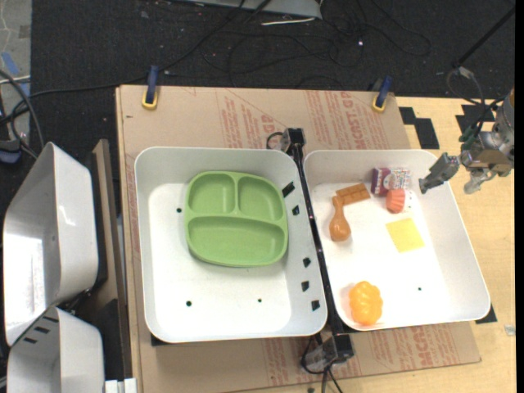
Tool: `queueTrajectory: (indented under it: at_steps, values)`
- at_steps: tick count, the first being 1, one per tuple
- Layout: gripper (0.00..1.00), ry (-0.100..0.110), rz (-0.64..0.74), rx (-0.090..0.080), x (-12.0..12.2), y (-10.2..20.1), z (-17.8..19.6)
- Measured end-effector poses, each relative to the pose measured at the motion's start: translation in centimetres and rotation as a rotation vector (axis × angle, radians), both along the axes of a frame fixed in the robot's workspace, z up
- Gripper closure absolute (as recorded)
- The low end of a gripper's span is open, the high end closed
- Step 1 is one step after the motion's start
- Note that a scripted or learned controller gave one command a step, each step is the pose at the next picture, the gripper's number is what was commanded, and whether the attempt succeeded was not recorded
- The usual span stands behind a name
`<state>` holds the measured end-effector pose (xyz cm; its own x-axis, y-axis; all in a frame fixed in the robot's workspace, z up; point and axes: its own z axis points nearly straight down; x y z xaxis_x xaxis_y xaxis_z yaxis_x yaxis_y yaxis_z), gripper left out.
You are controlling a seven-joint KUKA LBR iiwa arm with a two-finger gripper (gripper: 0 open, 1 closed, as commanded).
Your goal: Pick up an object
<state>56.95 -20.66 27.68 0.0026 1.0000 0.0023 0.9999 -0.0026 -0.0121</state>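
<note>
Bins sit side by side at the middle of the frame. The left bin (155, 244) holds a green divided plate (237, 218). The right bin (458, 244) holds the loose things: a brown block (352, 193) near its upper left, an orange-brown spoon-like piece (339, 222) just below it, a purple and white packet (388, 178) with a small pink piece (396, 201) touching its lower edge, a flat yellow square (404, 235) near the centre, and an orange lump (366, 302) towards the bottom, well apart from the rest.

At the right edge of the frame, the gripper (456, 179) hangs over the upper right rim of the right bin. Its two fingers stand apart, one dark finger (438, 173) angled towards the bin and the other to its right, and nothing lies between them. No object is touched.

I judge this to be the approach step: nothing is chosen by contact yet, and the lift has not begun. The nearest candidates are the packet and the pink piece, which lie to the left of the fingers. The next move calls for carrying the spread fingers leftwards over one object, lowering until they straddle it, then closing. Because the packet and pink piece touch, the fingers could catch both or nudge one aside; the orange lump offers a cleaner grasp.
</note>
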Motion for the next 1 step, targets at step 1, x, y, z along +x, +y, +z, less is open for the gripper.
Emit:
queueTrajectory:
  at_steps: [1]
  values:
    - [0.00,-0.012,0.004,-0.003,0.22,0.10,0.70]
